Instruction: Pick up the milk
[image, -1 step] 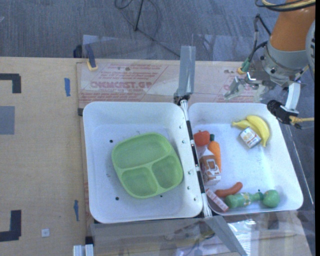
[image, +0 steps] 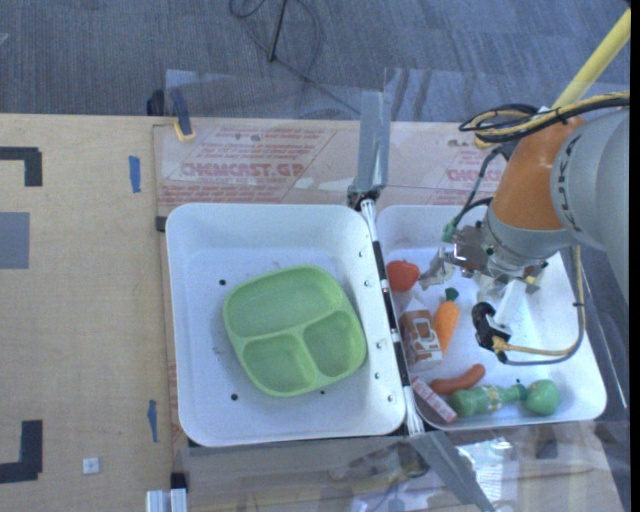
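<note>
Gripper (image: 487, 268) state undeterminable, nothing visibly held. Milk carton (image: 421, 336) just below-left of gripper, long axis running roughly top-to-bottom.

Milk (image: 421, 338): small brown carton, pale label patch on upper face, print too small to read. Lies flat on floor of right bin (image: 590, 385), close to its left wall, long axis running roughly up-down in view. Carrot just to its right, tomato above, sausage below. Nothing grips it.
</note>
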